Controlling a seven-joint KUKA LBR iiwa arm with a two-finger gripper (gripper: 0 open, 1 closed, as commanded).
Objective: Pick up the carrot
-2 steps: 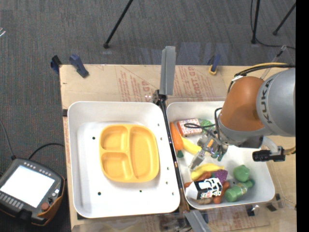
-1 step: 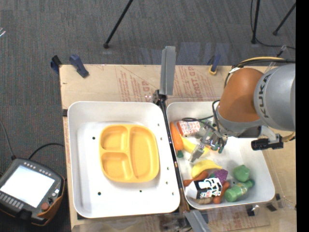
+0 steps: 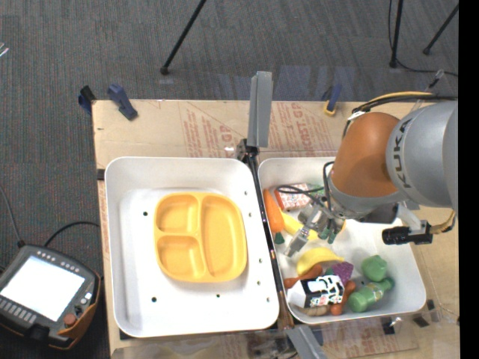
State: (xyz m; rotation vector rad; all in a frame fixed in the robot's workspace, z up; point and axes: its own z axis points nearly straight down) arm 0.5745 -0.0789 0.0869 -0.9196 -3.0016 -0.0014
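Observation:
The carrot (image 3: 272, 210) is orange with a green stem end and lies along the left wall of the right bin (image 3: 408, 256). My gripper (image 3: 315, 235) hangs just to the right of it, low over the bin and apart from the carrot. Its two fingers (image 3: 301, 240) stand spread, and between them I see bare bin floor, so it is open with nothing in it. The orange wrist band (image 3: 368, 155) and the grey arm come in from the right above it.
A yellow banana (image 3: 319, 259), a red-and-white carton (image 3: 293, 197), a black-and-white carton (image 3: 324, 291), a purple item (image 3: 343, 270) and green items (image 3: 373, 267) crowd the right bin. The left bin (image 3: 123, 200) holds a yellow divided plate (image 3: 200, 236). A grey post (image 3: 260, 111) stands behind.

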